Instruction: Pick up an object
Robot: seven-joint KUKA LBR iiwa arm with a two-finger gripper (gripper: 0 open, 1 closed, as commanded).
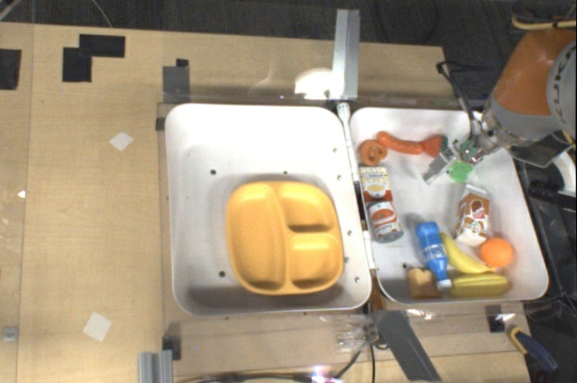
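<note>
Gripper: your two-finger gripper [448, 163] is hanging low in the right white bin [532, 232], fingers spread, gripping nothing.
Object: the curved orange plastic handle [410, 144] is lying just left of it.

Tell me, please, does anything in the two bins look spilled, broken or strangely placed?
Nothing looks spilled or broken. The yellow plate lies flat in the left bin. In the right bin, the can, blue bottle, banana and orange simply lie loose in a pile.
</note>
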